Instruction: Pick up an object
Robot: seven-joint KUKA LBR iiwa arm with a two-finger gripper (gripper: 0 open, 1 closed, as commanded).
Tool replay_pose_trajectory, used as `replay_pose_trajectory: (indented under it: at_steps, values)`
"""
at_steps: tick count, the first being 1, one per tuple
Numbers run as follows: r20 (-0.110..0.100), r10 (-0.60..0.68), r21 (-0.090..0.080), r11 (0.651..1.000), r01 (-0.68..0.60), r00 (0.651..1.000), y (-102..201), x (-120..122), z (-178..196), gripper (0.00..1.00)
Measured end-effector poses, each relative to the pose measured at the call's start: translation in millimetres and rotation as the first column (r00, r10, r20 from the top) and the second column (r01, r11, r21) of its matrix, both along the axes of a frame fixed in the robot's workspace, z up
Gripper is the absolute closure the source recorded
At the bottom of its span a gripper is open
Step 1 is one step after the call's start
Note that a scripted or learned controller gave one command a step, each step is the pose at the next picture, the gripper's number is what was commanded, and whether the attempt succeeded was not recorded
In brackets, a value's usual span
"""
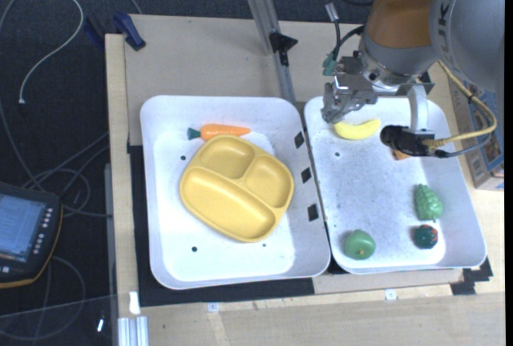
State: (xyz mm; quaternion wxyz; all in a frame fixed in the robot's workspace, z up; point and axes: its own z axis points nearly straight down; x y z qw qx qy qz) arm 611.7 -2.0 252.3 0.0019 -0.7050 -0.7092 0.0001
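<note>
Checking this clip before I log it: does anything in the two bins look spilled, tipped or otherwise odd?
Nothing stands out. The yellow plate sits tilted in the left bin with a carrot behind it. The gripper is over the banana in the right bin.

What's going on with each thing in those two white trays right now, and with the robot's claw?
banana: lying flat at the right bin's far end, just under the gripper, not lifted.
gripper: low over the banana's left end.
carrot: lying flat behind the yellow plate.
yellow plate: right way up, in the left bin.
green apple: resting, near edge.
grapes: resting, right side.
strawberry: resting, near corner.
</note>
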Motion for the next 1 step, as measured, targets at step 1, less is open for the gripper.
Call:
replay_pose_trajectory:
  at_steps: [1]
  values:
    - [0.000,0.000,0.000,1.000,0.000,1.000,48.8,-3.9,-2.7,1.00]
